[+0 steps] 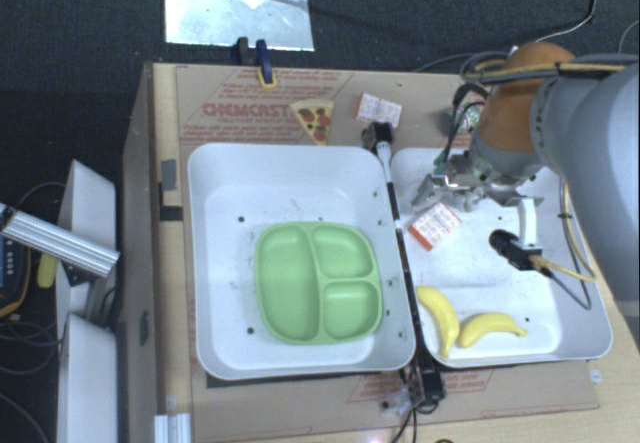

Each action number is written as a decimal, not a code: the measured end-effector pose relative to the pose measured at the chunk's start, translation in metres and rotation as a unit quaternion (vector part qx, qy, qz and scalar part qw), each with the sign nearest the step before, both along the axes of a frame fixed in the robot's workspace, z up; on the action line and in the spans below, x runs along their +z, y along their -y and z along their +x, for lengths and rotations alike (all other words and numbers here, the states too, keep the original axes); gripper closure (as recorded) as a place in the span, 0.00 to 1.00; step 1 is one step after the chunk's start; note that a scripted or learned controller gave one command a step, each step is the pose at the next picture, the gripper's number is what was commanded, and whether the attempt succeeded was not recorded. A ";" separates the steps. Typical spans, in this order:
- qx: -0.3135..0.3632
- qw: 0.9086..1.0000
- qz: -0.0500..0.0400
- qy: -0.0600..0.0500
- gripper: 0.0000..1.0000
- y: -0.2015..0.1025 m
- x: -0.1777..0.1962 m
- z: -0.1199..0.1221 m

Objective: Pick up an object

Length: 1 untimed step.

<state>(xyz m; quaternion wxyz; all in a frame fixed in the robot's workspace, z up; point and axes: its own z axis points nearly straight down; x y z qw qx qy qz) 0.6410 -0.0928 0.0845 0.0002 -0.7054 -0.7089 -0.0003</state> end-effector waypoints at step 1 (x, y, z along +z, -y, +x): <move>-0.002 1.000 0.000 0.000 0.00 -0.006 0.000 -0.011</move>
